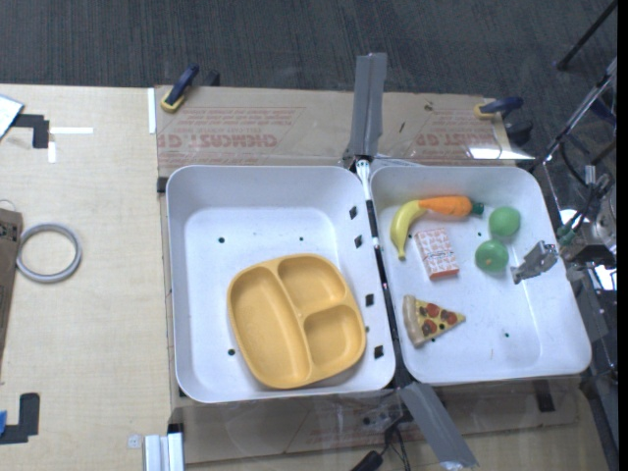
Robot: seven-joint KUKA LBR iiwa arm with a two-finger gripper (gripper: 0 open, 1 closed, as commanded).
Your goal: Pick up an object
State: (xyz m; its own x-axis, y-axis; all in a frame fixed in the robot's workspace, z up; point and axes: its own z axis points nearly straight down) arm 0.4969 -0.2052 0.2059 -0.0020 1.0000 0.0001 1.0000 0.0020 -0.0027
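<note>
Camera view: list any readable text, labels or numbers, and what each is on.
Brown cardboard sheet behind the white bins: red print, upside down and mirrored, a brand-like word in large letters; individual letters too blurred to quote.
Small red and white box in the right white bin: red pattern, any print too small to read.
No other text shows.

Robotics lab: wooden bench point(88, 361), two clamped white bins point(186, 292), cardboard sheet point(255, 130), tape roll point(46, 252), grey carpet point(294, 18).
</note>
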